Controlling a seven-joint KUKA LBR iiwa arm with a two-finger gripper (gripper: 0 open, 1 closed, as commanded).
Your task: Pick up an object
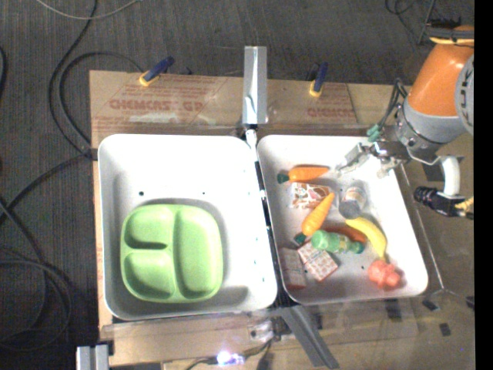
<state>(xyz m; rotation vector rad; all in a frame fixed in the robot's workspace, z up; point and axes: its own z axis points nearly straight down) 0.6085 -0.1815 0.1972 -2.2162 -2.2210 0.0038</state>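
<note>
Fingers (362,156): too small and blurred to tell whether spread or pressed together; nothing visibly between them. Poised over the back right corner of the right bin (416,280), near its rear wall, above the contents rather than among them. Arm (439,91) angled in from the right, orange band above the wrist.

Candidates all lying loose in the right bin: carrot (306,173) along the back, small grey can (353,201) just below the fingers, second carrot (319,213), banana (371,236), green bottle (333,243), red toy (385,274) at the front right, flat printed packets (316,262).

Left bin (112,230): green divided plate (173,251).

Progress, judged: nothing lifted yet. Remaining: descent, closing on one item, lift. Closest targets appear to be the can and the back carrot.
</note>
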